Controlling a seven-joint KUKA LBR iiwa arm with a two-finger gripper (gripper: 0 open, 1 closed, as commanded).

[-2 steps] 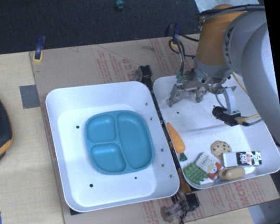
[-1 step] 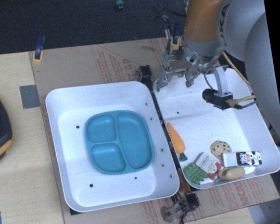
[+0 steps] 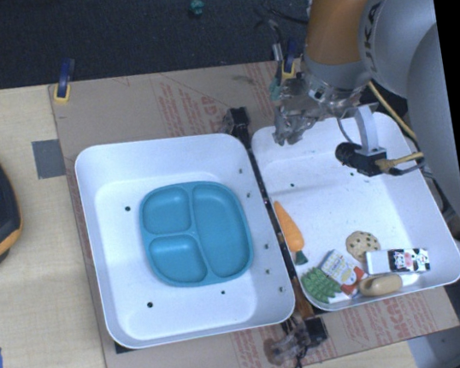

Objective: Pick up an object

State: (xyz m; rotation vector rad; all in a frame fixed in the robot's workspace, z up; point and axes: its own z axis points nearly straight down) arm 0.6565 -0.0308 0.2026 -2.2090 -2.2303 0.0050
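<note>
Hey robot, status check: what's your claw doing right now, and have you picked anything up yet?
Gripper low over right bin's far left corner, nothing seen between fingers. Carrot, cookie, other toys lying near front. Nothing blocking.

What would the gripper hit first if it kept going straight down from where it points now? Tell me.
Probably the bare white floor of the right bin, near its far-left corner. The gripper hangs there, well away from the orange toy carrot. Depth is unclear.

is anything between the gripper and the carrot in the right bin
Nothing visible. The gripper is at the right bin's far end, the carrot lies by the left wall, with bare floor between.
</note>
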